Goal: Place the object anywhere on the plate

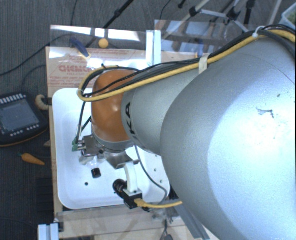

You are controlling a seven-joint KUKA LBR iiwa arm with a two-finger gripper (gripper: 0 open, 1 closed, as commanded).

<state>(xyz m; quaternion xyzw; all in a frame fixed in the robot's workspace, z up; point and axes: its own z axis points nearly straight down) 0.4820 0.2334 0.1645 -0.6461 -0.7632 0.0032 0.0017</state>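
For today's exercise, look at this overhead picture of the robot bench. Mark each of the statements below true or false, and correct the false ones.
1. The large grey robot arm comes in from the right side of the picture. True.
2. The band above the arm's wrist is bright blue. False: the wide band is orange.
3. A dark handheld control pendant with a screen lies on the floor left of the bench. True.
4. The shallow white plastic bin under the wrist is round. False: it is rectangular with rounded corners.
5. A yellow cable runs along the top of the arm. True.
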